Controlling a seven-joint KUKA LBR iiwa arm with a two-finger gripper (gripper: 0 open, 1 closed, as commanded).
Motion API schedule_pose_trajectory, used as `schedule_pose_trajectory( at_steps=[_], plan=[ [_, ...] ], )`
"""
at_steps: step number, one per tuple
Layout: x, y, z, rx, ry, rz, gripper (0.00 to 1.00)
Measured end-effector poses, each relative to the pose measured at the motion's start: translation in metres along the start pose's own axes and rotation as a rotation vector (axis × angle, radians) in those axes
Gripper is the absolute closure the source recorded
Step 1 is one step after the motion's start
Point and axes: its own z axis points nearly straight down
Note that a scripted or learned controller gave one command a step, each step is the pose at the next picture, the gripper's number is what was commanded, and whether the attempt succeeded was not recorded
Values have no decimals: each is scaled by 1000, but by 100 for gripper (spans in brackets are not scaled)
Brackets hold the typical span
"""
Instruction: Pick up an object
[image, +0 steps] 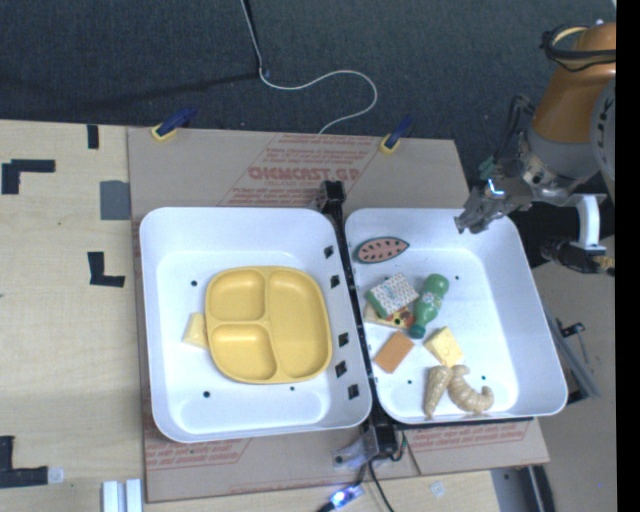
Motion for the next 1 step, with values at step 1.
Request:
schedule_pose_trajectory(
  at_steps=[1],
  plan=[
    [52,6,-7,0,1,-5,100]
  ],
)
